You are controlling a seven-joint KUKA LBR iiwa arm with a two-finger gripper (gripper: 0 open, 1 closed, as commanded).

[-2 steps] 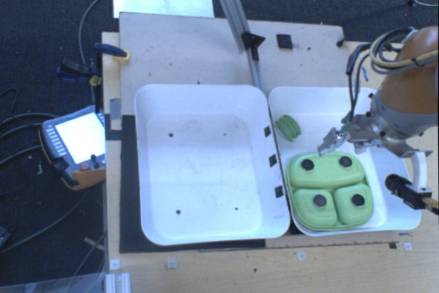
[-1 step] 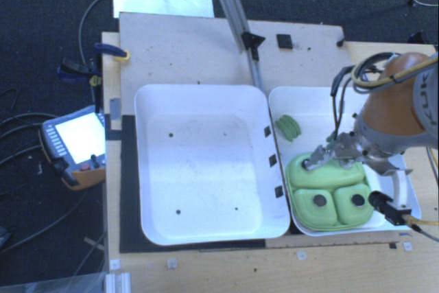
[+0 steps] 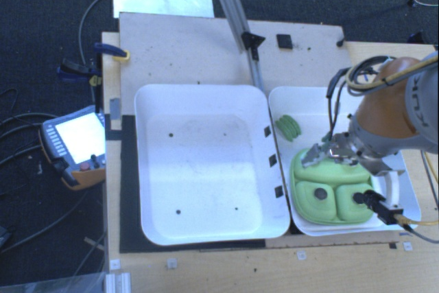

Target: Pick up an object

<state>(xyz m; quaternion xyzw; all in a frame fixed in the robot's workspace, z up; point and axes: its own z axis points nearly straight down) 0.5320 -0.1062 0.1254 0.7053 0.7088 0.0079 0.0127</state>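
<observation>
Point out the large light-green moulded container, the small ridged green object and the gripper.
large light-green moulded container [image 3: 333, 194]: camera view, middle of its top.
small ridged green object [image 3: 288, 126]: camera view, its centre.
gripper [image 3: 317, 155]: camera view, at its tips.

Arm [image 3: 411, 110]: you see grey casing — orange band above the wrist
Cables [image 3: 341, 89]: black and yellow — looped beside it

Arm [image 3: 401, 103] reaches in from right, wrist bent down, tool [image 3: 321, 153] low, pointing left.
</observation>
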